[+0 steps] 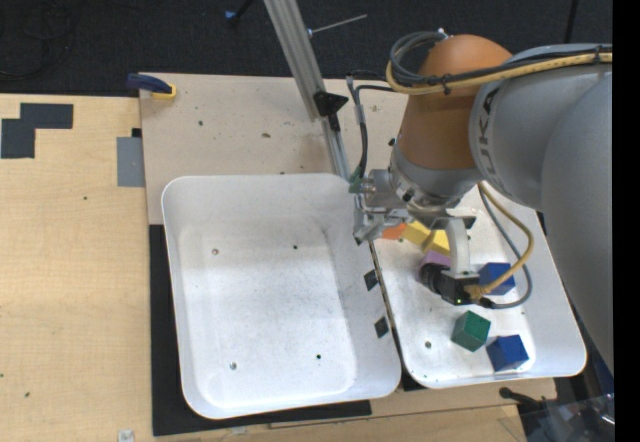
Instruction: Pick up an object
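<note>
Blue block [508, 351] sits at the near edge of the right bin [545, 330], green block [471, 330] just beside it. Farther back, an orange piece [395, 230], a yellow piece [425, 235] and a purple piece [437, 248] bunch under the arm [540, 160]. The end effector [375, 215] hangs by the wall shared with the left bin [260, 310]; spread or pressed together, can't tell.

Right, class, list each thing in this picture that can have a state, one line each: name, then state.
green cube, resting free on the right bin floor.
blue cube, resting free beside the green cube.
blue block, partly hidden, farther back in the bin.
yellow block, partly hidden under the arm.
purple block, partly hidden under the arm.
claw, low over the right bin's left wall.
</note>
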Controlling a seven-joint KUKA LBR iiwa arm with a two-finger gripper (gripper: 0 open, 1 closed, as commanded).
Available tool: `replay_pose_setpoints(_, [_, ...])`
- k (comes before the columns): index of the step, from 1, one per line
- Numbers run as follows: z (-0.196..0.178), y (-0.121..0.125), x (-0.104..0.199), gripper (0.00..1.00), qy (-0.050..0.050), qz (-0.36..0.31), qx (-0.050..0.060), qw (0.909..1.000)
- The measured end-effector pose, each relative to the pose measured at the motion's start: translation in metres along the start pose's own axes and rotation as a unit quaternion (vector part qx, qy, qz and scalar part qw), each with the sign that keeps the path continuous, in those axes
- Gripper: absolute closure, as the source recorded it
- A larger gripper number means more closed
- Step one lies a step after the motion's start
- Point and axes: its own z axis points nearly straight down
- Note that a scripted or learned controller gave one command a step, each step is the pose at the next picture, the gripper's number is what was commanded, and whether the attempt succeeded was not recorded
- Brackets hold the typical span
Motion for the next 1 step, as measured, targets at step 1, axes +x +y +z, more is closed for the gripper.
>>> replay_pose_setpoints(1, [-0.0105, 0.0266, 0.0548, 1.0, 0.0, 0.0, -0.001, 1.0])
